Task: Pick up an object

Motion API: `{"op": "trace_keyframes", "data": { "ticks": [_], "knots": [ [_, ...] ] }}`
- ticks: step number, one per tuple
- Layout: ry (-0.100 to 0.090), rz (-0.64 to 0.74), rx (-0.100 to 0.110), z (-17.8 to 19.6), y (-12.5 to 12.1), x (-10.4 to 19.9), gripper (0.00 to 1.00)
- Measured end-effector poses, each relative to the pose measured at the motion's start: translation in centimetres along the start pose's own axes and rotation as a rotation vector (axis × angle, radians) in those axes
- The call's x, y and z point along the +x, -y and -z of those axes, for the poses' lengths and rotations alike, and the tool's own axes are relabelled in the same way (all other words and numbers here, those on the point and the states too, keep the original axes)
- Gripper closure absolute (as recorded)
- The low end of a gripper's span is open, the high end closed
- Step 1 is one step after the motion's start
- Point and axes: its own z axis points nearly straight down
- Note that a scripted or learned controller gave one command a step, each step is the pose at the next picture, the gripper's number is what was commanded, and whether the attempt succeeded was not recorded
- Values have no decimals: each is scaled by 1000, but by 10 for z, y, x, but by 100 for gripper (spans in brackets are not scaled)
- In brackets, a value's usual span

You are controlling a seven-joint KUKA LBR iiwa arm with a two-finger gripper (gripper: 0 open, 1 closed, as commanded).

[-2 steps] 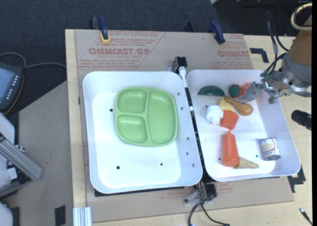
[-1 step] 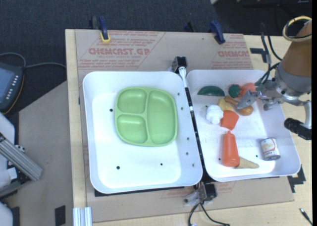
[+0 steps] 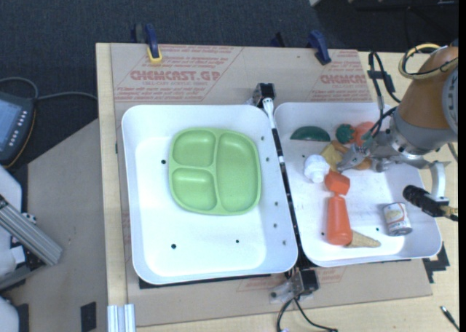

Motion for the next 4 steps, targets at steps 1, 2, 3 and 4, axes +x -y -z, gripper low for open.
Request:
{"op": "trace_keyframes", "data": {
  "ticks": [1, 2, 3, 4],
  "knots": [
    [2, -1, -6, 13, -1, -1, 100],
    [4, 1, -11, 66, -11, 4, 100],
    [5, 1, -12, 128, -19, 2, 100],
    [3, 1, -9, 144, -20, 2, 100]
  ]
}}
